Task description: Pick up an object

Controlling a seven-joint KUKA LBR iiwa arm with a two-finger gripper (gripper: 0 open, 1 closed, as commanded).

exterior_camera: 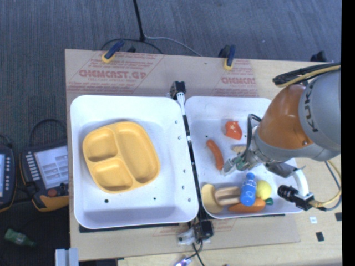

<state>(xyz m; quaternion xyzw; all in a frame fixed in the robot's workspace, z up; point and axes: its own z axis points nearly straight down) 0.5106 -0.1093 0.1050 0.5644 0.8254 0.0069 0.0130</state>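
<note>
The right bin (202, 112) holds a small red-orange piece (233, 129) near its middle and a red sausage (215, 153) left of the gripper. Along the front wall lie a hot dog bun (221, 195), a blue bottle (248, 187), a yellow lemon (264, 190) and an orange carrot (247, 208). A pale piece (238, 147) peeks out beside the wrist. My gripper (236, 164) hangs low in the right bin, just right of the sausage and above the blue bottle. The orange wrist band covers the bin's right half.
In the left bin (83, 204) sits a yellow divided plate (119, 155), slightly turned. A black divider strip (187, 129) runs between the two bins. Blue and yellow clamps (112, 51) hold the board at the back edge.
</note>
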